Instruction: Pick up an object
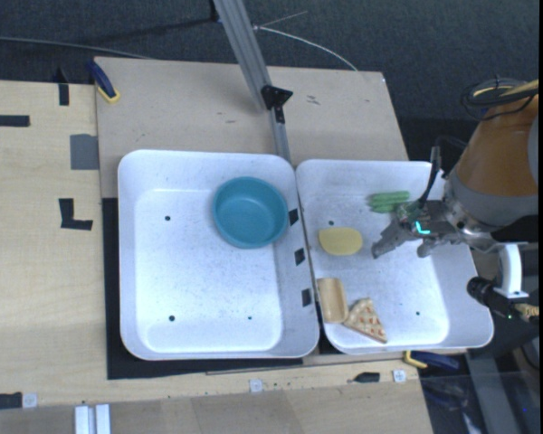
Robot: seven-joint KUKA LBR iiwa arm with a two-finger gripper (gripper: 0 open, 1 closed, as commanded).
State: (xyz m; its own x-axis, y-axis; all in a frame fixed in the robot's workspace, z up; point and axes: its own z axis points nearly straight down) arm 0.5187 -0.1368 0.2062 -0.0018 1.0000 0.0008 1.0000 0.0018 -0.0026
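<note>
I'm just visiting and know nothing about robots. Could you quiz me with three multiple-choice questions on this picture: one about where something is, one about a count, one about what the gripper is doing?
1. Where is the blue bowl?
A. left bin
B. right bin
C. on the wooden bench

2. How many things lie in the right bin?
A. two
B. four
C. six

3. What does the gripper hold?
A. the yellow oval piece
B. the pizza slice
C. nothing

Answers: 1 A, the bowl sits near the back of the left bin. 2 B, a green piece, yellow oval piece, bread roll and pizza slice. 3 C, its spread fingers have nothing between them.
</note>
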